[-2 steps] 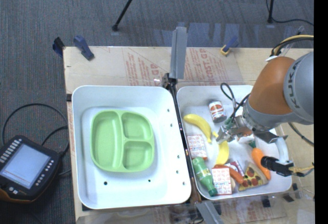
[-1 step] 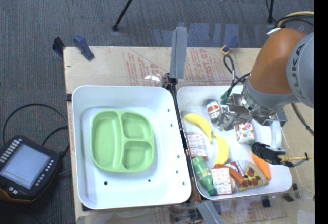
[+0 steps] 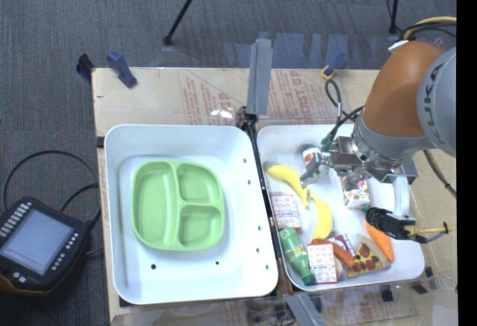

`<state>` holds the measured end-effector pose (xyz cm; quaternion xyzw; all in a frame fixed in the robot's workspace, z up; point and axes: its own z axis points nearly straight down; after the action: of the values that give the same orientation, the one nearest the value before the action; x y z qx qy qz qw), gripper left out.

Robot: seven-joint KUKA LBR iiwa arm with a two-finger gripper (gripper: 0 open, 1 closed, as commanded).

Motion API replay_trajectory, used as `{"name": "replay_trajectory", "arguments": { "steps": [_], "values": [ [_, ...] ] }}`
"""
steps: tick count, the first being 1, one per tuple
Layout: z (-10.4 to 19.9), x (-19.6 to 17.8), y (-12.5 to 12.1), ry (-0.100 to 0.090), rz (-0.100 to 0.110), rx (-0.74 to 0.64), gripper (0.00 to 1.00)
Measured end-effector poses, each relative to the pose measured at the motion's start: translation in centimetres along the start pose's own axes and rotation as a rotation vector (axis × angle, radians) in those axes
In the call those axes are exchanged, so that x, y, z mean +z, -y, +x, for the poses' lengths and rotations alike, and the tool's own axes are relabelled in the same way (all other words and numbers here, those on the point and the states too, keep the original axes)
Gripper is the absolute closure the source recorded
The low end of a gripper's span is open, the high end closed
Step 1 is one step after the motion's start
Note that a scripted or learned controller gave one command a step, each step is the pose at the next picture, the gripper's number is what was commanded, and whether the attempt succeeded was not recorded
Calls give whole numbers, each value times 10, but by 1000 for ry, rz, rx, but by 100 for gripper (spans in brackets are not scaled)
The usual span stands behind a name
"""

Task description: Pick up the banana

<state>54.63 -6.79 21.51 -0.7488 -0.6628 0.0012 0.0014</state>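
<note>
The grey arm's two-finger gripper (image 3: pixel 317 166) hangs low over the far half of the right-hand shallow white bin (image 3: pixel 414 266), close to its left wall. Its fingers appear spread, with nothing between them.

Two curved yellow plastic bananas lie in this bin. The upper banana (image 3: pixel 288 179) sits near the left wall, just beside the fingertips; the lower banana (image 3: pixel 323 216) lies toward the middle, touching or nearly touching a small white-and-red carton (image 3: pixel 285 211). The upper one seems the likelier target.

A good grasp probably means centring over the banana's thick middle, turning the fingers across its curve and descending until they straddle it; closing on the tapered tip risks a slip.

A green bottle (image 3: pixel 296 255), an orange carrot (image 3: pixel 378 241) and a pizza slice (image 3: pixel 364 258) crowd the near edge. The left-hand white bin (image 3: pixel 119 145) holds a light green divided tray (image 3: pixel 179 204). Both bins rest on a plywood bench (image 3: pixel 179 93) above grey carpet (image 3: pixel 74 11), with a handheld controller (image 3: pixel 36 244) on the floor at left.
</note>
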Motion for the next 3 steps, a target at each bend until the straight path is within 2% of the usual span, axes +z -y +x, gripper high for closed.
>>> {"name": "replay_trajectory", "arguments": {
  "steps": [1,2,3],
  "values": [
    [-18,109,29,-1,3,-19,0],
    [-20,100,30,-2,7,-11,100],
    [26,-41,13,1,0,334,100]
  ]
}}
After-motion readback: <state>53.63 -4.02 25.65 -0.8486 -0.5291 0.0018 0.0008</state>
